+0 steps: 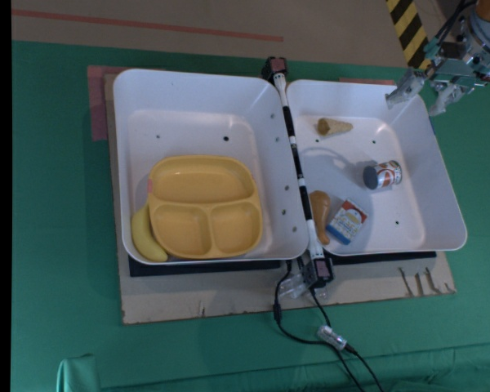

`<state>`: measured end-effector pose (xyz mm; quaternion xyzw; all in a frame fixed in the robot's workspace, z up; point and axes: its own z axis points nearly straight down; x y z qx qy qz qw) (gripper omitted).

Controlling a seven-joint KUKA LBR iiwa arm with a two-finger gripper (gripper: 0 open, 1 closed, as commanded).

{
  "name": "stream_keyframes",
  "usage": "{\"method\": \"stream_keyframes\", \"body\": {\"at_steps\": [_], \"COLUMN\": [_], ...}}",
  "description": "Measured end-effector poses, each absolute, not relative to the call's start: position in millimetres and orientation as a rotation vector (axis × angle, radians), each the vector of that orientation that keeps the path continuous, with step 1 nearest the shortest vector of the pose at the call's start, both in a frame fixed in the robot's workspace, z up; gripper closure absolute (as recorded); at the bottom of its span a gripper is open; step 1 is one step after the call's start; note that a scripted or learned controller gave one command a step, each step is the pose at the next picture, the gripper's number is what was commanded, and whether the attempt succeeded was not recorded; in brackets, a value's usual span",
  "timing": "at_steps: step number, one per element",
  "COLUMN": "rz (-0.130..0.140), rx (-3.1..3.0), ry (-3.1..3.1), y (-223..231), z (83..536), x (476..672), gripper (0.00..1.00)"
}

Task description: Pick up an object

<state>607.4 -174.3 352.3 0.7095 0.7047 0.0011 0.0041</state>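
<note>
A green bench carries two white bins. The right bin (441, 219) holds a can (383, 174), a small carton (347, 221), a drumstick-shaped toy (319, 209) and a cone (333, 126). The gripper (420, 95) hangs over that bin's far corner, fingers apart and empty. This looks like the approach step; next it must descend over one item, likely the can.

Two white bins (441, 182), scattered objects
</note>
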Motion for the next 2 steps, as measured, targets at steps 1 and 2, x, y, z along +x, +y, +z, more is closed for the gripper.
{"method": "stream_keyframes", "body": {"at_steps": [1, 2], "rz": [0.008, 0.009], "rx": [2.216, 2.216], "ry": [2.202, 2.199], "y": [-147, -134], "z": [203, 187], "x": [664.4, 612.0], "gripper": [0.0, 0.0]}}
